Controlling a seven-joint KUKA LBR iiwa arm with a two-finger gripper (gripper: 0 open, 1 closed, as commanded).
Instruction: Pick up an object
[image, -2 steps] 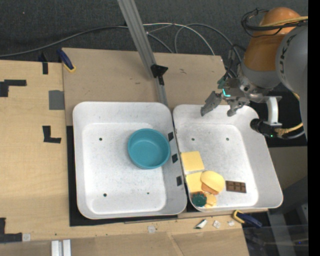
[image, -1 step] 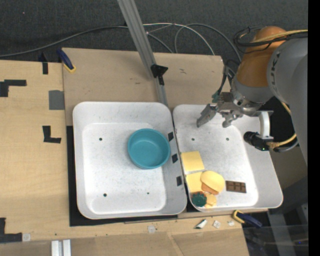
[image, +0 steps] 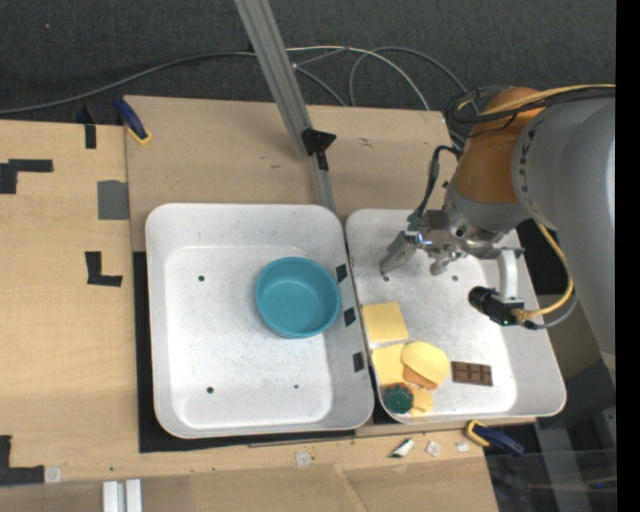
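Observation:
My gripper (image: 418, 261) hangs over the far part of the right bin (image: 452, 312), open, with nothing between its fingers (image: 394, 259). Nearer the front of that bin lie a pale yellow square block (image: 384, 323), a yellow-orange round piece (image: 424, 363), a small teal object (image: 399, 399) and a brown chocolate bar (image: 471, 374). The yellow block sits just below and left of the gripper, apart from it. A blue bowl (image: 297, 297) stands upright in the left bin (image: 200, 330), near its right side.
A slanted metal pole (image: 290, 95) rises behind the bins. Cables trail across the back of the bench. The grey arm with its orange band (image: 500, 160) fills the right side above the right bin.

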